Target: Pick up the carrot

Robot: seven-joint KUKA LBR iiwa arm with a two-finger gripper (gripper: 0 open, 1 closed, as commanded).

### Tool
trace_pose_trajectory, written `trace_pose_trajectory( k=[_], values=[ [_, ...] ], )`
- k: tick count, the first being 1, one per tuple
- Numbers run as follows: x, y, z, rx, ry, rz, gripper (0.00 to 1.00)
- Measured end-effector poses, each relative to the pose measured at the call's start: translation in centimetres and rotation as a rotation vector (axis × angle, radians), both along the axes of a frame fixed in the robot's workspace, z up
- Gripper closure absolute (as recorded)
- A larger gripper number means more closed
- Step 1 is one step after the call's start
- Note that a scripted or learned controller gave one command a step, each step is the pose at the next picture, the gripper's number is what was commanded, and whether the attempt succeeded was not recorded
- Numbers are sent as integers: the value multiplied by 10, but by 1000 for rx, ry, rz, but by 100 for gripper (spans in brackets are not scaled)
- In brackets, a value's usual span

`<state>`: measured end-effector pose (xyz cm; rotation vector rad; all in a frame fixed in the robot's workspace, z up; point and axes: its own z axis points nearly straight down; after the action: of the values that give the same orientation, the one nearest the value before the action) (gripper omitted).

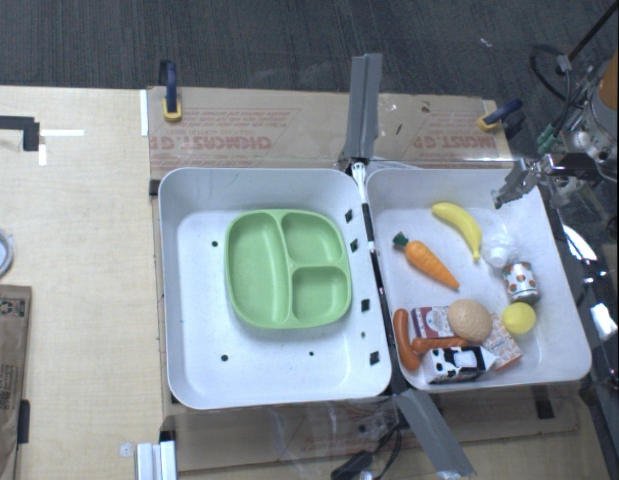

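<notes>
Dark carpet runs across the top of the frame, and below it sits the pale surface (69,218) with my two white bins side by side. So, progress report: basically nothing done yet on the carrot job. The carrot (427,259) lies flat in the right bin (564,368), toward its upper left part, green top pointing to the upper left, just beside the banana (461,226) but not touching it as far as I can see. My pincer (516,182) hangs at the upper right of the frame, over the bin's top right corner, well apart from the carrot. Nothing sits between its tips, and honestly I can't tell if it's wide or narrow from this angle, too small and cluttered with cables. The left bin (189,348) has the green divided plate (289,268) in it. Still to do, I reckon: move across over the carrot, drop down, close, lift. The whole job, really.
</notes>
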<state>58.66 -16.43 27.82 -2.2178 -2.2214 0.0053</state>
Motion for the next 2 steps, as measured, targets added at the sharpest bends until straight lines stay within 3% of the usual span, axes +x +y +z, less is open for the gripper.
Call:
trace_pose_trajectory(
  k=[1,2],
  values=[
    [29,23,-134,1,-1,152,0],
    [0,65,-188,1,0,173,0]
  ],
)
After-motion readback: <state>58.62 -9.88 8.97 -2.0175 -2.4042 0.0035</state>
